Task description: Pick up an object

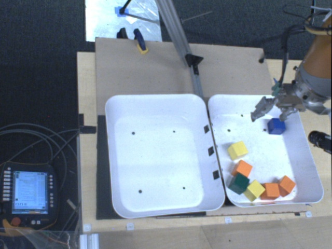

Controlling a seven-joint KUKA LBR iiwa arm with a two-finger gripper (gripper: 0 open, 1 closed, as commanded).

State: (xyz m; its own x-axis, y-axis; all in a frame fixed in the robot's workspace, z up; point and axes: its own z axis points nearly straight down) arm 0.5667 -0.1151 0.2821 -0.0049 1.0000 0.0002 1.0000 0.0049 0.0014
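Blue cube [276, 126] lies in right bin [306, 154], just below gripper [272, 109] | fingers spread, nothing between them | other blocks [257, 183] clustered near front corner

Even, fairly bright light is falling from above — the white bins [155, 154] are looking almost washed out. A foil sheet [122, 12] is glaring at the top. Shadows are staying soft, and the whole picture is appearing slightly grainy.

Tan bench [155, 71] on dark carpet [41, 45].
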